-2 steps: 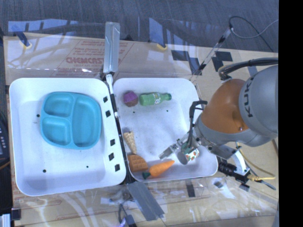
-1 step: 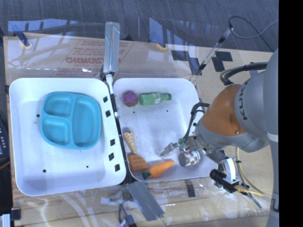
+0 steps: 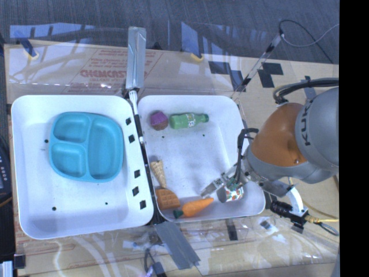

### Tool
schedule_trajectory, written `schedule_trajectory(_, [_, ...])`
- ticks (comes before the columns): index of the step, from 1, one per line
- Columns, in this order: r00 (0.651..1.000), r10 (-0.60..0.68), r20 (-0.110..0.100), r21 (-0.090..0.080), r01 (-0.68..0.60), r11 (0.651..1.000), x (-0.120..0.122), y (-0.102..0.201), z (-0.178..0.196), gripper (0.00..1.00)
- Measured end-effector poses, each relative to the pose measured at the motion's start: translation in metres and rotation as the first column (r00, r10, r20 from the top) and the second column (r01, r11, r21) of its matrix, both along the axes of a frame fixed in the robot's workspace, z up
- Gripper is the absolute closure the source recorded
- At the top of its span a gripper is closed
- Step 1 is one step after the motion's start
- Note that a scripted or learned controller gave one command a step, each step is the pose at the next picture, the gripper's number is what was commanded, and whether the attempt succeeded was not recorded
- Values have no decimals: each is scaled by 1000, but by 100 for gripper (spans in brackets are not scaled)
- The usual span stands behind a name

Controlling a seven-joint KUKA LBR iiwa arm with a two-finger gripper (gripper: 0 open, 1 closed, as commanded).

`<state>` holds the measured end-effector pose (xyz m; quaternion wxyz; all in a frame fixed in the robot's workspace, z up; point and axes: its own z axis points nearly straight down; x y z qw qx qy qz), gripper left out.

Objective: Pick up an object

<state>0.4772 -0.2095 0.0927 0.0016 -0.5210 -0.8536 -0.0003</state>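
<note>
Camera view. Two shallow white plastic bins sit side by side on the bench. The left bin (image 3: 23, 154) holds a light-blue divided plastic plate (image 3: 86, 146), lying flat near its centre. The right bin (image 3: 230, 111) holds the candidate objects for the pick. A small purple round toy (image 3: 159, 120) and a green plastic bottle (image 3: 188, 120) lie just beside each other along the far wall, the bottle on its side. A cream-coloured cone (image 3: 158, 172) and a tan waffle-like piece (image 3: 168, 198) lie against the left wall. An orange toy carrot with a green tip (image 3: 196, 207) lies on its side along the near wall.

The grey arm with the orange band (image 3: 277, 140) reaches in from the right and is bent low over the near right corner of the right bin. The two-finger gripper (image 3: 222, 187) is angled toward the bin floor, just beside the thick end of the carrot. Whether it is released or clenched cannot be determined here: the tip area is small and cluttered. No object is visibly between the fingers.

Judgement: the carrot is the nearest target, and its position against the near wall probably limits the approach angle. The pick is not yet accomplished.
</note>
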Motion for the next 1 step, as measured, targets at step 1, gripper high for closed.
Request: schedule_trajectory(1, [1000,4,1,0,-4,1000,1,0,10,100])
